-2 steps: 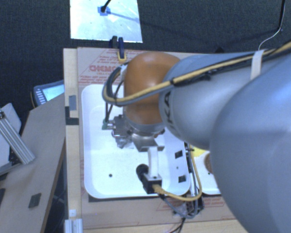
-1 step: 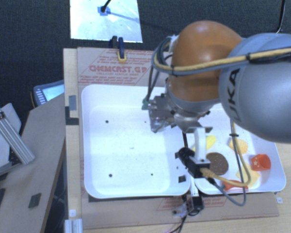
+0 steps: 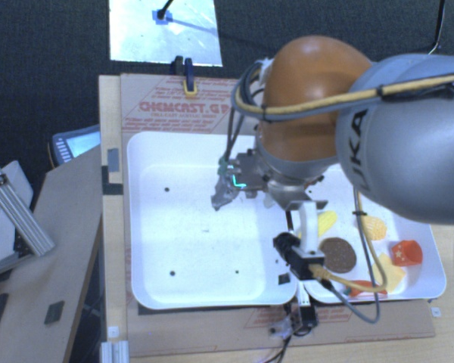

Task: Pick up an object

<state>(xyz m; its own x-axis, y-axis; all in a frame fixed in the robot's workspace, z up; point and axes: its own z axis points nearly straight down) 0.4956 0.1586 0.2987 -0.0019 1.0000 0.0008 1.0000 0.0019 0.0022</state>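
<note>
Camera view shows the grey arm with its orange band (image 3: 318, 97) reaching over the divide between the two shallow white bins. Its tool (image 3: 225, 195) hangs above the left white bin (image 3: 174, 233); whether it is open or closed cannot be told. The right white bin (image 3: 431, 278) holds a round brown disc (image 3: 338, 254) near its left edge, a red block (image 3: 407, 252) and yellow pieces (image 3: 390, 274).

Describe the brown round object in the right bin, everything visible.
The brown disc is a flat, round, dark-brown piece with a matte, slightly speckled face, lying flat on the floor of the right bin. A yellow piece sits just above it, a pale yellow piece to its right. The arm's black fitting overlaps its left edge.
</note>
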